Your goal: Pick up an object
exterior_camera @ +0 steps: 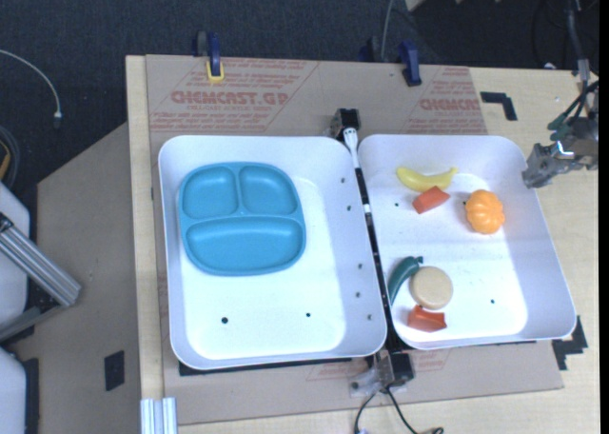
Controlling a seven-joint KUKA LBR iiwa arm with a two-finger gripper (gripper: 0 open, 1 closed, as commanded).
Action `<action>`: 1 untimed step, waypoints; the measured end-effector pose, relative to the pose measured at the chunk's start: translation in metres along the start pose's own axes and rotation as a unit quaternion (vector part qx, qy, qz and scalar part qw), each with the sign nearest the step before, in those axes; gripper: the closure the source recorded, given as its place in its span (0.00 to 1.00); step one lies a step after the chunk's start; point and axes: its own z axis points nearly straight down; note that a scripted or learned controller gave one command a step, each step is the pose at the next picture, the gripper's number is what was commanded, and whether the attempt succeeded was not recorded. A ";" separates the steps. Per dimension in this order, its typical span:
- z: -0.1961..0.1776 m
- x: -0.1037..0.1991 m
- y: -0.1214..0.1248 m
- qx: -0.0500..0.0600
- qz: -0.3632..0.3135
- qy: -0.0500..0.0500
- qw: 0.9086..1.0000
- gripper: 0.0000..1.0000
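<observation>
I see the gripper [550,164] by the right bin's [533,261] far right edge; I cannot tell its state; nothing is picked yet; the orange [484,211] sits inside, near that edge.

Pincer [544,167] sits at the far right edge of the camera view, upper half, low and pointing left. Grey metal parts with thin cabling above them; the rest of the arm is cut off by the frame edge. Nothing visible between its tips.
</observation>
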 end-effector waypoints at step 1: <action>-0.022 0.000 0.001 0.001 0.000 0.000 1.000 1.00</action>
